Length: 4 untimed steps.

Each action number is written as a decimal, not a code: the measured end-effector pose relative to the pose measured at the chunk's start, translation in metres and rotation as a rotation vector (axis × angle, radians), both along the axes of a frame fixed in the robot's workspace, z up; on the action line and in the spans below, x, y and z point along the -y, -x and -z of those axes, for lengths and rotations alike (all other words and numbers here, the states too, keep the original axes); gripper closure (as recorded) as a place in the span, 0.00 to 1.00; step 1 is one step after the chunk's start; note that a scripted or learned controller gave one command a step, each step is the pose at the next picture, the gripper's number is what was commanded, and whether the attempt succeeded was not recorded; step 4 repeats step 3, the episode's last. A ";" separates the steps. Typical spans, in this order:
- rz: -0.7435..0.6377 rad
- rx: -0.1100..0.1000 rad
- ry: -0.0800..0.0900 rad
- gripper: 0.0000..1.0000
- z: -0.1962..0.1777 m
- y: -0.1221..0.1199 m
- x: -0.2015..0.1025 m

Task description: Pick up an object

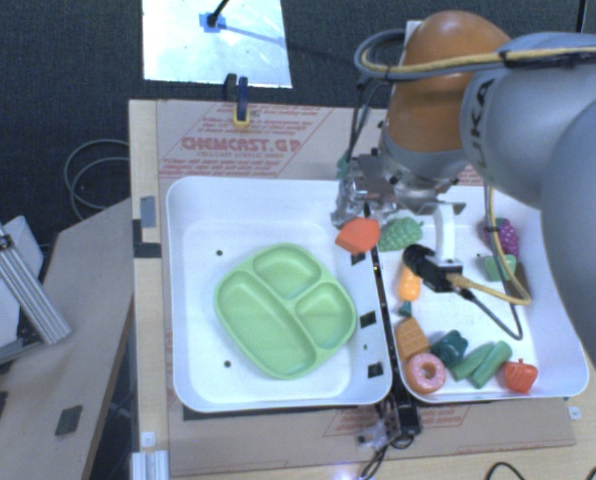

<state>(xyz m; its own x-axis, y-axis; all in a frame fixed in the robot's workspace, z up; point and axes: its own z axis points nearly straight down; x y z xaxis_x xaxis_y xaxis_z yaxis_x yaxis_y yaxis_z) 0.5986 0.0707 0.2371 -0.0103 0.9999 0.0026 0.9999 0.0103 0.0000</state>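
My gripper (359,213) hangs over the divider between the two white bins, near their far end. Between its fingertips is a small orange-red toy piece (358,236), held above the divider, and the gripper is shut on it. A bumpy green toy (401,233) lies just to the right of it in the right bin (563,363). A yellow-orange piece (409,287) lies below that, close to the divider.
The left bin (193,268) holds a light green divided plate (283,310). The right bin's near end holds an orange wedge (411,338), a pink donut (425,372), a teal piece (450,346), a green piece (484,360) and a red tomato (521,375). Purple grapes (507,236) lie at the right.
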 end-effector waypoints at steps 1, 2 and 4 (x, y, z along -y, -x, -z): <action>0.002 -0.002 0.001 1.00 0.021 0.006 -0.045; 0.005 -0.002 0.002 1.00 0.019 0.017 -0.045; 0.010 -0.001 0.002 1.00 0.018 0.017 -0.031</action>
